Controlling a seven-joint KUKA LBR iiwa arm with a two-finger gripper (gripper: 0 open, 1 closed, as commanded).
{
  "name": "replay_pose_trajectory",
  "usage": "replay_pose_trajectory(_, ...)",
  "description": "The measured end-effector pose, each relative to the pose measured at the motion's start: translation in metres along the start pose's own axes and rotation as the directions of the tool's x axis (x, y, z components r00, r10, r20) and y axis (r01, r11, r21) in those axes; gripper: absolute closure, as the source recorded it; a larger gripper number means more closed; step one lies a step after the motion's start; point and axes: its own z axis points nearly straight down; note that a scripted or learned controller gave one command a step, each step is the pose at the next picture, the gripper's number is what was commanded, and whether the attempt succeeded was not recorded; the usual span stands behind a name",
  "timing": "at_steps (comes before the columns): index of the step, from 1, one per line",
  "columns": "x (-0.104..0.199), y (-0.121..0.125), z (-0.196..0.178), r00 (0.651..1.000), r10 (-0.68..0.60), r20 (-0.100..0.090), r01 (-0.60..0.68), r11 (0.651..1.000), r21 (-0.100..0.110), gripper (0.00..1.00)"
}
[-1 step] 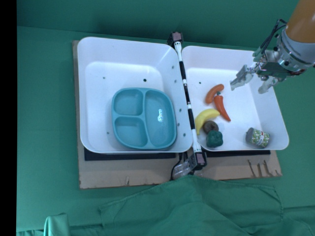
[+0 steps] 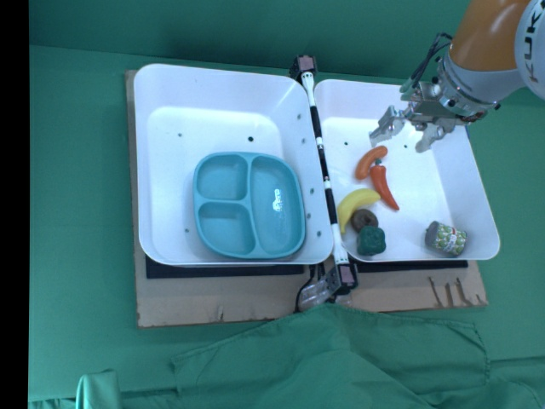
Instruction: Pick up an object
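Observation:
In the right bin point(image 2: 477, 196) lie an orange carrot-like piece point(image 2: 370, 161), a red chili pepper point(image 2: 384, 186), a yellow banana point(image 2: 356, 204), a brown donut point(image 2: 364, 220), a dark green broccoli-like lump point(image 2: 371, 241) and a small can point(image 2: 446, 239) on its side. My gripper point(image 2: 407, 135) hangs above the bin's far part, up and to the right of the carrot piece. Its two fingers are spread apart with nothing between them.
The left bin point(image 2: 170, 100) holds a teal divided plate point(image 2: 249, 204). A black-and-white rod point(image 2: 322, 156) runs along the seam between the bins. Green cloth point(image 2: 341, 356) is bunched up at the front of the bench.

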Motion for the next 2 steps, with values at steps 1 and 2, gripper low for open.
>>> replay_pose_trajectory(1, -0.0109, -0.0069, 0.1009, 1.0, 0.0, 0.001, 0.0, 1.0, -0.006, 0.0)
replay_pose_trajectory(2, -0.0127, -0.0058, 0.0912, 1.0, 0.005, 0.004, -0.004, 1.0, -0.007, 1.0)
